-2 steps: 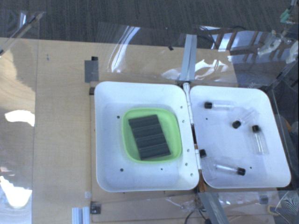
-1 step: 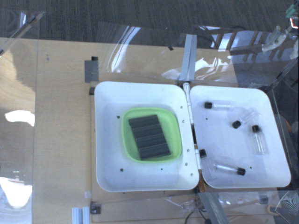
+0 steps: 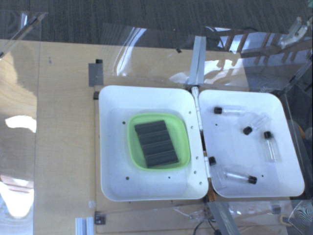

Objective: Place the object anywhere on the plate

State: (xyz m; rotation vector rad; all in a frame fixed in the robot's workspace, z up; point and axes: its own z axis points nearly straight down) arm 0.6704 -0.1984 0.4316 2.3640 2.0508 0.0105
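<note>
- The dark ribbed block (image 3: 155,144) lies flat on the green plate (image 3: 183,131), slightly off square to it, with green rim showing on all sides.
- The plate sits in the middle of the left bin (image 3: 110,146), on its floor and apart from the walls.
- The right bin (image 3: 230,141) touches the left along their shared edge. It holds four clear vials with black caps: one near the far-left corner (image 3: 227,110), one towards the middle (image 3: 253,125), one by the right wall (image 3: 270,147) and one near the front (image 3: 239,176).
- The vials' clear bodies almost vanish against the white floor, so their outlines are hard to make out; the caps are what read plainly.
- A small black piece (image 3: 212,160) sits at the right bin's left edge; I cannot tell whether it is another cap or a fitting.
- Glare on a clear sheet (image 3: 146,53) washes over the wooden bench (image 3: 58,131) behind the bins, around a grey metal post (image 3: 197,62).
- The pincer's opening, and whether it has hold of anything, cannot be told; the same goes for the arm's pose.
</note>
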